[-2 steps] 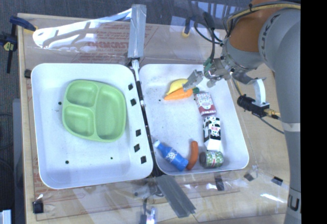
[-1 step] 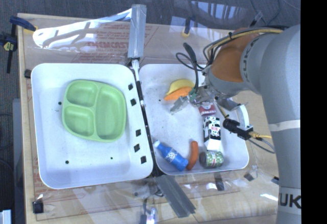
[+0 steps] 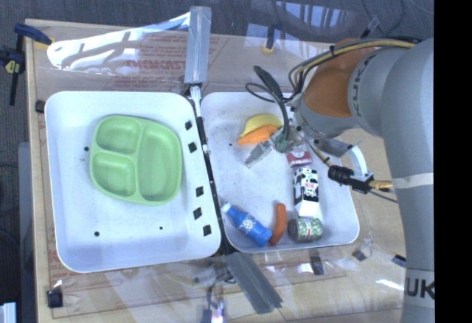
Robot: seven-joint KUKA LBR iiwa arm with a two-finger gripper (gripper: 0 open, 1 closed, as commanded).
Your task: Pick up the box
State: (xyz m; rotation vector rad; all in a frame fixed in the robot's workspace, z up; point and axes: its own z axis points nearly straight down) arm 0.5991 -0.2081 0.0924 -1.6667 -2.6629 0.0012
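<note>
At the right bin's point(image 3: 335, 237) six o'clock edge a blue bottle point(image 3: 246, 224), sausage point(image 3: 279, 220) and can point(image 3: 305, 228) are seen; the box point(image 3: 306, 192) is at centre-right, the fingers point(image 3: 271, 146) above at twelve o'clock, their opening indiscernible

Right bin crowded along its right side and front; left bin open around the plate.

In the right bin point(image 3: 221, 167), the arm point(image 3: 383, 108) overhangs the back right corner. The banana point(image 3: 259, 123) and carrot point(image 3: 256, 136) block the upper middle. The box point(image 3: 307, 192) lies along the right wall, with the can point(image 3: 305, 228), sausage point(image 3: 279, 221) and blue bottle point(image 3: 246, 225) lining the front. The floor at left centre is open. In the left bin point(image 3: 66, 226), the green plate point(image 3: 137, 158) fills the middle, leaving free margins.
</note>
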